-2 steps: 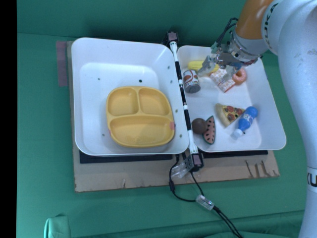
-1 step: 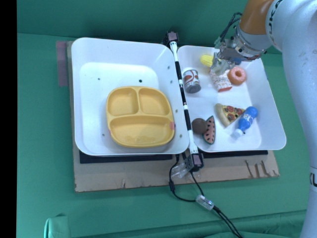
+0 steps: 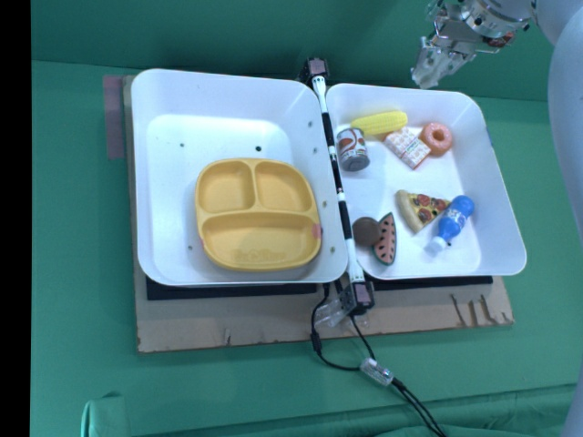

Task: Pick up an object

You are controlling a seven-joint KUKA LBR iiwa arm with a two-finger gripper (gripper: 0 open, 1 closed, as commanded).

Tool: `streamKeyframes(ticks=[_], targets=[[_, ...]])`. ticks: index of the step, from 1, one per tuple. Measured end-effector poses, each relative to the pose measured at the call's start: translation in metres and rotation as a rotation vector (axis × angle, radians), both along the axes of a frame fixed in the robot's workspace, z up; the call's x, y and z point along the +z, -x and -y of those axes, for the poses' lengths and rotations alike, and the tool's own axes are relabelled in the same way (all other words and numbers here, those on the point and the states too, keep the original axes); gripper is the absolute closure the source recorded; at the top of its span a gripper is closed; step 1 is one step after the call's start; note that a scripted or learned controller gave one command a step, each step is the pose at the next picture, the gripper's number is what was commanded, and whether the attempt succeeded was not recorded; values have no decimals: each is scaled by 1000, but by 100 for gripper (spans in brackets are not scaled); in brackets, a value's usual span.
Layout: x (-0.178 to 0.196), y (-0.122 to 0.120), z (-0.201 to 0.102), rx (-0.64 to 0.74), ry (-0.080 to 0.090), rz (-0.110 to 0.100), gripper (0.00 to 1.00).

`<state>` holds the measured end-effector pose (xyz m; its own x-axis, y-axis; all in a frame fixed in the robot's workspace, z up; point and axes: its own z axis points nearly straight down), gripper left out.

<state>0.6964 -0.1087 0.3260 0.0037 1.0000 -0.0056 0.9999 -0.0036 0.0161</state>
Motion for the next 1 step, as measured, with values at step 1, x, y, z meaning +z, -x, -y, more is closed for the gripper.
streamKeyframes(ticks=[1], targets=[[0,0,1,-1,1,-1,0]])
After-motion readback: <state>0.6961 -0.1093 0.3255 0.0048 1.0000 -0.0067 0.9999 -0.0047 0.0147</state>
